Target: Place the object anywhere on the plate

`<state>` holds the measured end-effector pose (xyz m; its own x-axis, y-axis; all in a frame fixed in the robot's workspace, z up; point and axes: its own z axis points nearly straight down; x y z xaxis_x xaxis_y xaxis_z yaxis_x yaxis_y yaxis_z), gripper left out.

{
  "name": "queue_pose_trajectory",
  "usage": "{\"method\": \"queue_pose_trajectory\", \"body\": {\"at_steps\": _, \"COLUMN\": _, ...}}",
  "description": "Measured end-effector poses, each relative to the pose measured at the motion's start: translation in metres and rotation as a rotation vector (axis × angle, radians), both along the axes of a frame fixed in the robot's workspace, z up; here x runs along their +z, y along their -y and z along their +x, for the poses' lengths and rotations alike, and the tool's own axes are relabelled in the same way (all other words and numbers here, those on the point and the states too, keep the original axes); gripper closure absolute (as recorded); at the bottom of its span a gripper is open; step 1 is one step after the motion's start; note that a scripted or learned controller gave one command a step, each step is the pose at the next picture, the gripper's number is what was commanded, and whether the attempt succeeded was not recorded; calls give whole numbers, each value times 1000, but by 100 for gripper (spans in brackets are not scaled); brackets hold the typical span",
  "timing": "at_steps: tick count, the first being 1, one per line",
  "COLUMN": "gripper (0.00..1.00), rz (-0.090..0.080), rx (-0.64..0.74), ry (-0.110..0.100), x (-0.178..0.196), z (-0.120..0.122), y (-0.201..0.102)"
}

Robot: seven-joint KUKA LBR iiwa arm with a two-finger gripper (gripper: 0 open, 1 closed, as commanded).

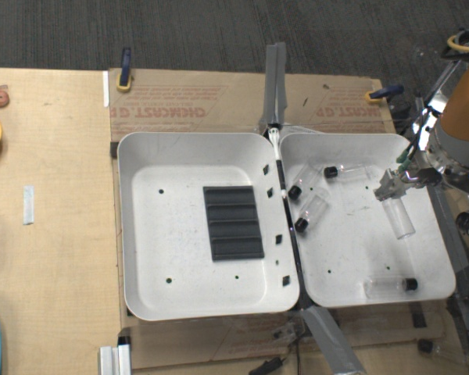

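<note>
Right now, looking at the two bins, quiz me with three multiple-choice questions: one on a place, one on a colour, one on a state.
1. Where does the ribbed plate lie?
A. left bin
B. right bin
C. bare bench

2. What colour are the caps on the clear tubes in the right bin?
A. red
B. black
C. yellow

3. How does the tube under the pincer lie?
A. upright
B. on its side
C. stacked

Answers: 1 A, it sits mid left bin; 2 B, dark caps show; 3 B, it lies flat.
</note>
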<state>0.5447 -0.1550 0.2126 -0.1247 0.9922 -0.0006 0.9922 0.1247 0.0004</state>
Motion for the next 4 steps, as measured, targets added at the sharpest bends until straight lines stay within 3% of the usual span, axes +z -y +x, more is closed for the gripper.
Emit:
{"method": "queue_pose_trajectory", "body": {"at_steps": 1, "gripper": 100, "rz": 0, "rx": 239, "ry": -2, "x": 14, "z": -12, "y": -81}}
{"method": "queue_pose_trajectory", "body": {"at_steps": 2, "gripper": 100, "rz": 0, "rx": 235, "ry": -4, "x": -22, "z": 4, "y": -151}}
{"method": "queue_pose_trajectory", "body": {"at_steps": 3, "gripper": 100, "rz": -1, "rx": 278, "ry": -4, "x": -17, "z": -29, "y": -252}}
{"method": "queue_pose_trajectory", "body": {"at_steps": 4, "gripper": 100, "rz": -3, "rx": 126, "ry": -3, "x": 33, "z": 38, "y": -307}}
